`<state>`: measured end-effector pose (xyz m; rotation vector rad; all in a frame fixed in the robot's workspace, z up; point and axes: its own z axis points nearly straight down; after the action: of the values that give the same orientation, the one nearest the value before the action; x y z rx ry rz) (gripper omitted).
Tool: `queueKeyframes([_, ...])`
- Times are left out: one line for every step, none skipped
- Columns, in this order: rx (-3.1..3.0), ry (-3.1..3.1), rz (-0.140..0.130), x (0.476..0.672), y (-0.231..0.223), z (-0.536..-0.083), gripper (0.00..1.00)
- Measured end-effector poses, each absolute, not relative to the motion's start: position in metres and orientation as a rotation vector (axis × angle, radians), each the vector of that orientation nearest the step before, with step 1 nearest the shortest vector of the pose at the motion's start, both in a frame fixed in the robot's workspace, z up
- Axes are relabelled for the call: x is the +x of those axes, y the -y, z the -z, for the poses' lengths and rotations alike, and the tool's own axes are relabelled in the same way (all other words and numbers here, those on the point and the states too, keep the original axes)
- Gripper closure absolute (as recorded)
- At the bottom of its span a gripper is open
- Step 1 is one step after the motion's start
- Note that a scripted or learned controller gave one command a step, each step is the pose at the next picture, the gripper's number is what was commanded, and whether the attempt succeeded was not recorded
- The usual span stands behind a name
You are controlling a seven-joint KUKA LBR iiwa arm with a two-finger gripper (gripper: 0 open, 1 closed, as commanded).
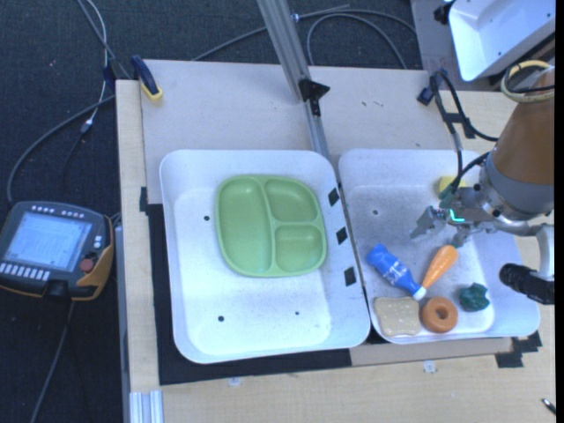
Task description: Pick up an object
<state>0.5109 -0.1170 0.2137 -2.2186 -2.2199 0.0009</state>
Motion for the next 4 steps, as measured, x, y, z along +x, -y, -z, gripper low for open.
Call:
queueKeyframes([-2.219,2.221,0.000,0.511,0.117,-0.214,0.00])
queueKeyframes([-2.217,2.216,-0.004,0.509,0.118,-0.171,0.00])
queueKeyframes([-2.220,2.216,-0.001,0.514,0.125,-0.124,0.00])
queueKeyframes([-2.248,2.239,0.025,0.523,0.130,-0.113,0.00])
